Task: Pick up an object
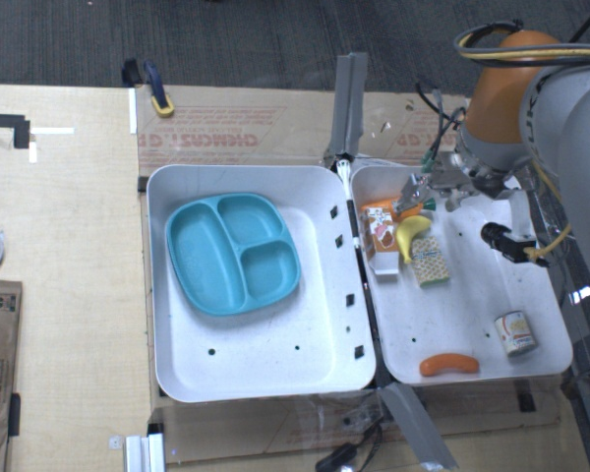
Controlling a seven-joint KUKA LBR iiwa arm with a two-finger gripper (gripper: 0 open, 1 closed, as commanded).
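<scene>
camera view: i see arm reaching in from right, gripper [414, 196] low over upper left part of right bin [472, 303]. gripper state: i cannot tell. just beneath it, cluster of objects: banana [412, 233], orange-and-white packet [380, 228] beside it, speckled sponge [430, 263] just below banana. orange sausage [449, 365] near front wall, small can [515, 332] at lower right, well apart from cluster. left bin [177, 362] holds blue divided plate [233, 253].

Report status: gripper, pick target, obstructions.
Gripper low over right bin's far-left corner, nothing seen held. Banana just below it, crowded by orange box and sponge. Sausage and can lie apart.
</scene>
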